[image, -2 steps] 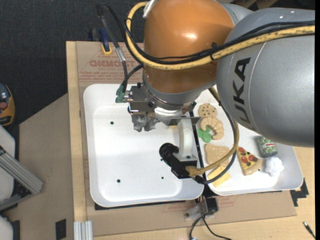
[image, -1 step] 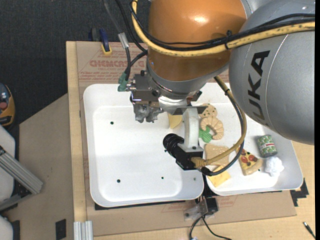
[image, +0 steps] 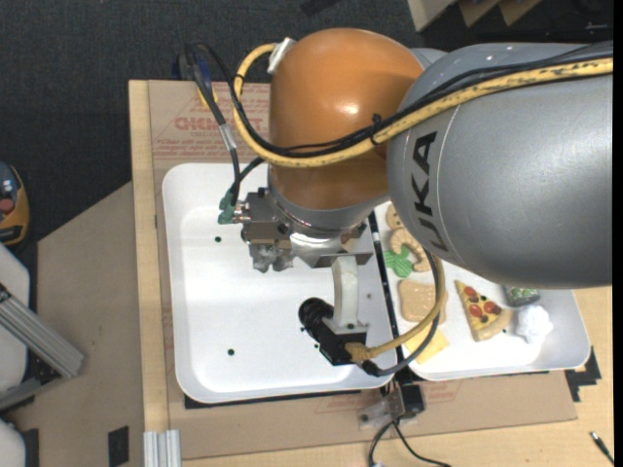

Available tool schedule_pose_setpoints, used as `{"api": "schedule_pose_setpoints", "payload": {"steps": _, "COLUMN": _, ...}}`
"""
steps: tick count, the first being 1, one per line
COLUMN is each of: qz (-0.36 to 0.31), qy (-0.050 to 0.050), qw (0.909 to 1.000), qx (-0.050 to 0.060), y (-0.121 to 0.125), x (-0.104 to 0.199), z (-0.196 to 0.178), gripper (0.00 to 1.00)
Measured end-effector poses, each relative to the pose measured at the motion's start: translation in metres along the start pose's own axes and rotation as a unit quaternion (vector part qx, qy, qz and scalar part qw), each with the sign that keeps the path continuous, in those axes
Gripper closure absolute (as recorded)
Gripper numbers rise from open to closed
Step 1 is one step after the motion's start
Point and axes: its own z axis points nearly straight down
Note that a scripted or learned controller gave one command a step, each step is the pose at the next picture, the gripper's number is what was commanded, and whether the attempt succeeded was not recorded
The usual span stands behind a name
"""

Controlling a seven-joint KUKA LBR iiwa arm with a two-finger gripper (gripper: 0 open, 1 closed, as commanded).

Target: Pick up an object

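Gripper (image: pixel 271 246) hardware is seen low over the far part of the left bin (image: pixel 209 300), just beneath the orange band of the arm (image: pixel 506 163), which is stretched in from the right and covers much of both bins. Whether the gripper is open or closed cannot be told, since its tip is hidden by the wrist above it, and nothing is seen to be held.

The objects to be picked are all gathered in the right bin (image: pixel 569 350). A pizza slice (image: pixel 484 309) is laid flat near the middle of that bin, with a white crumpled lump (image: pixel 532 323) just to its right. A tan biscuit-shaped piece (image: pixel 419 298) is placed close to the wall shared with the left bin, and a green toy (image: pixel 399 258) is found just beyond it on the far side. A yellow flat piece (image: pixel 435 344) is set at the near left corner.

The floor of the left bin is marked by a small dark speck (image: pixel 231 351) towards its near side. Both bins are borne on a brown board (image: pixel 156 163).
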Motion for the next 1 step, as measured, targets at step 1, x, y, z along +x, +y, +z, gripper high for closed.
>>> {"api": "schedule_pose_setpoints", "payload": {"steps": 1, "qz": -0.002, "qy": 0.007, "qw": 0.9999, "qx": -0.014, "y": 0.0007, "x": -0.0004, "z": -0.1655, "gripper": 1.0}}
